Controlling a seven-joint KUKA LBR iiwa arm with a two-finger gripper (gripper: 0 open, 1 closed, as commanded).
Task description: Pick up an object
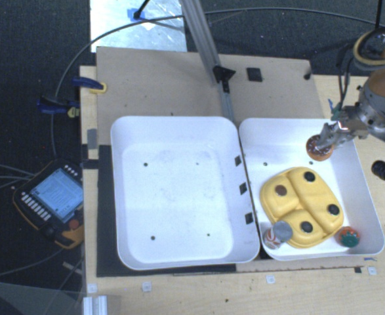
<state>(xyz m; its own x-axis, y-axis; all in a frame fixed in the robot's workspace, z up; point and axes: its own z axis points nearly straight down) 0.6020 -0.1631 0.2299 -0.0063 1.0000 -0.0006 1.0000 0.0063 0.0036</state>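
Arm: reached in from the right, orange band point(374, 44) above the wrist.
Claw point(321, 144): hung over the right bin's far part, a round brown object point(319, 149) at its tip; grip unclear.
Right bin point(369, 205): held a yellow lumpy toy point(302, 206) with dark spots, a small grey-capped item point(278, 231) at its near left, a green-and-orange ball point(348, 237) in the near right corner.
Left bin point(126, 143): white, beside it.
Counter point(159, 84): tan board.
Left of counter: teach pendant point(51, 195).

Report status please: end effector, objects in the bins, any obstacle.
End effector low over right bin, far corner, at a small brown round object; grasp unconfirmed. Yellow block, grey piece, green-orange ball lie nearer. Nothing in the way.
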